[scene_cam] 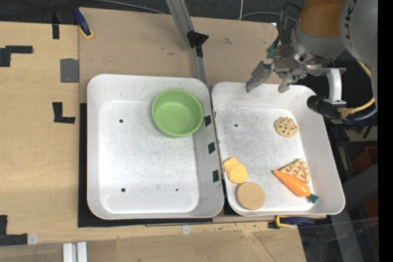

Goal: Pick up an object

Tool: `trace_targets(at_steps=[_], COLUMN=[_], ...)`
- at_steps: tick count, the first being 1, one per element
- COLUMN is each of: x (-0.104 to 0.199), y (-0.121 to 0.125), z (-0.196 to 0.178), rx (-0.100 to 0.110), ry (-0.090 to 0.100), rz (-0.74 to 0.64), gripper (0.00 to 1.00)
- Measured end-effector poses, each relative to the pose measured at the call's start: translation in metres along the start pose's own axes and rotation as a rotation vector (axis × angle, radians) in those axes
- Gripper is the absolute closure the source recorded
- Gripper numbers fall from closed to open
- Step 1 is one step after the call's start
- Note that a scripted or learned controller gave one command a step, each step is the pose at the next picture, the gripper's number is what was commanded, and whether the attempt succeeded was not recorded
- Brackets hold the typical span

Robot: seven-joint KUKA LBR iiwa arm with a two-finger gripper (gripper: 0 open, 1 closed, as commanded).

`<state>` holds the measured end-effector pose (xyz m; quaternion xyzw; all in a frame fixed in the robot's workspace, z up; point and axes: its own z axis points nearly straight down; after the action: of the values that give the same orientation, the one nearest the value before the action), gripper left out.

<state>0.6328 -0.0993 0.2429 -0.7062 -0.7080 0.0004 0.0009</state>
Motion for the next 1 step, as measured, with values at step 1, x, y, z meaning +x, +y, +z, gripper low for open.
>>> trace_targets(at_steps=[1], x=[0.0000], y=[0.0000], z=[0.0000], rx=[0.000], ry=[0.000], rz=[0.000], gripper=[0.00])
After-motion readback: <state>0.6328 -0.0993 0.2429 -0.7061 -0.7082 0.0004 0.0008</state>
